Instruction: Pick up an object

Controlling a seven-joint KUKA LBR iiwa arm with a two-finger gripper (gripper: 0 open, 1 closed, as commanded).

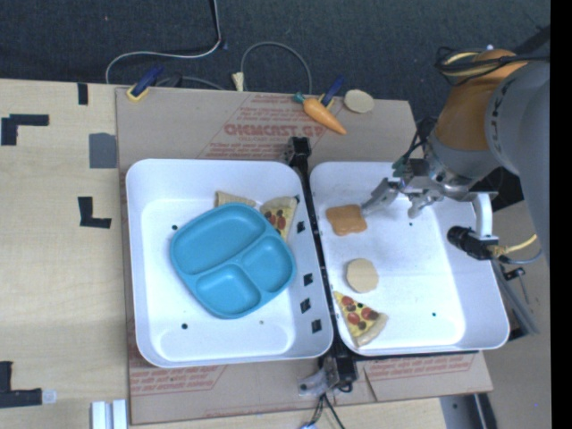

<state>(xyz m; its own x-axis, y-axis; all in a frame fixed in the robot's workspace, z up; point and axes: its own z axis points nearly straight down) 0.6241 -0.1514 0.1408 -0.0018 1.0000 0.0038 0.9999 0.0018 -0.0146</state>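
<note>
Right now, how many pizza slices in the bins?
2. One pizza slice at the right bin's near-left corner; another in the left bin, partly under the blue tray. More may be hidden beneath it.

arm [527, 105]: grey | orange wrist band | metal claw [396, 199]

Plastic, cardboard and wood, mostly matt.

Smooth white plastic bins [143, 239], faintly glossy; left of the gripper [393, 199], a smooth matt blue plastic plate [232, 259]; beneath, matt brown printed cardboard [259, 123] over pale wood-grain bench [54, 257]; behind, dark rough carpet-like floor [89, 16].
</note>
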